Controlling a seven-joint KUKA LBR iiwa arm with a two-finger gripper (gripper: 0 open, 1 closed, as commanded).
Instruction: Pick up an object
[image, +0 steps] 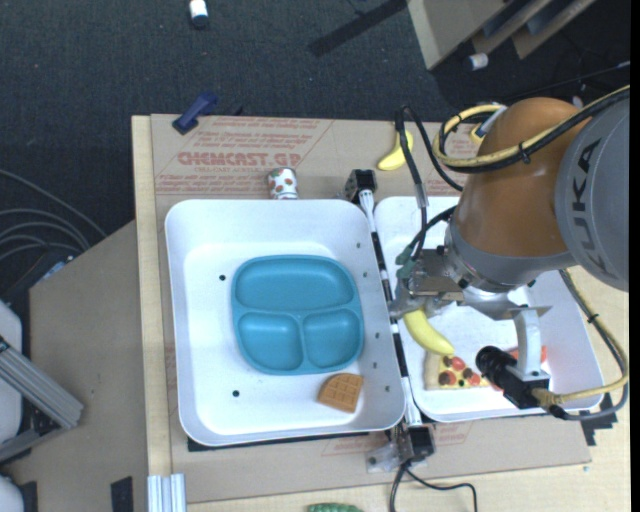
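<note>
hand (412, 290): over right bin's (580, 330) left edge, grip state cannot be told | banana (428, 332): just below hand | blue tray (296, 312): left bin (190, 300)

Dark carpet floor (90, 70) spreads around a cardboard-topped bench (240, 150), grey cables (40, 225) curl at left, and a metal rail (40, 385) juts in low beside them.
</note>
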